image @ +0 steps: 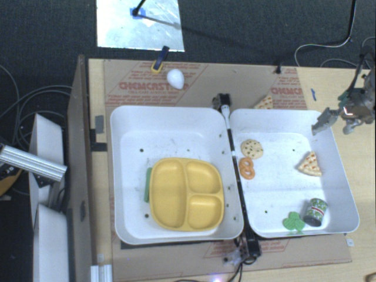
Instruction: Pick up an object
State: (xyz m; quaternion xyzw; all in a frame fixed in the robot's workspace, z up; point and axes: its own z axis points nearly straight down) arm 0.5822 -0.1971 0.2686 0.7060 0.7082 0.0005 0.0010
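So my gripper [332, 121] hangs at the right bin's [338, 175] far right corner, fingers spread, nothing held — the yellow triangular pizza slice [309, 164] lies just below-left, by the right edge.

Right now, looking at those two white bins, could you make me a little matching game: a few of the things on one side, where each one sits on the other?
Things:
1. yellow tray
2. cookie
3. pizza slice
4. small can

Places:
A. right bin, near its front right corner, beside a green piece
B. left bin
C. right bin, toward its right wall
D. right bin, near the divider, just above a pretzel

Pairs: 1-B, 2-D, 3-C, 4-A
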